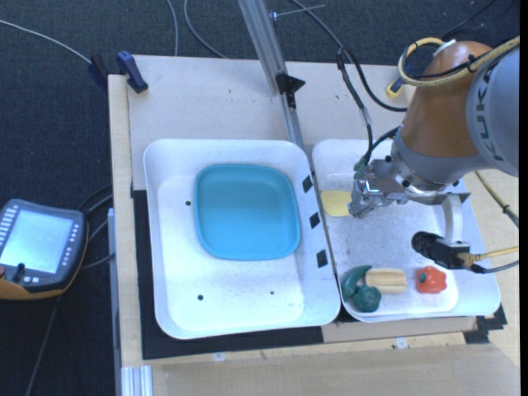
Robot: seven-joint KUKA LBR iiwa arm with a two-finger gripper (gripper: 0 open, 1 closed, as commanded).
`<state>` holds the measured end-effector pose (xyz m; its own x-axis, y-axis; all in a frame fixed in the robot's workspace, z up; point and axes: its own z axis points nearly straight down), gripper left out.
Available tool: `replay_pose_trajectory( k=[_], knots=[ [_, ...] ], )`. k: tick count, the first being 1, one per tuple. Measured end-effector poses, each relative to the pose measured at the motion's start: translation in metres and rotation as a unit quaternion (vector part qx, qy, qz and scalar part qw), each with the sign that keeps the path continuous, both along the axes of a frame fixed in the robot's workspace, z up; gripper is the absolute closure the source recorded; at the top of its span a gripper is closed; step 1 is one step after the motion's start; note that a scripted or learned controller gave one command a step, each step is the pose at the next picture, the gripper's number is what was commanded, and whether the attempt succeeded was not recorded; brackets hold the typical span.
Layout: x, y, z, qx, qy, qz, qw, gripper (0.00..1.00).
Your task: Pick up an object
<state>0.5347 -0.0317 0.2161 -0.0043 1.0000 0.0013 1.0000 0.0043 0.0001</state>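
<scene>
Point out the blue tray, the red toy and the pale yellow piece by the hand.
blue tray [247, 211]: camera view, its flat middle, left bin.
red toy [430, 280]: camera view, its rounded body, right bin.
pale yellow piece [334, 203]: camera view, its exposed left part.

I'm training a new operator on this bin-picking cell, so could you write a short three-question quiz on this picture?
1. True or false: the blue tray lies in the left bin.
2. Which item does the tool hover closest to?
A. the red toy
B. the pale yellow piece
C. the green toy
3. Fill in: between the green toy and the red toy, along the right bin's near edge, lies a ____ block.

Key
1. True
2. B
3. tan
</scene>
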Motion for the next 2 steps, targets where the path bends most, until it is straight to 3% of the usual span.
replay_pose_trajectory(
  k=[2],
  knots=[
    [0.005,0.106,0.027,0.0001,0.000,0.000,1.0000,1.00]
  ],
)
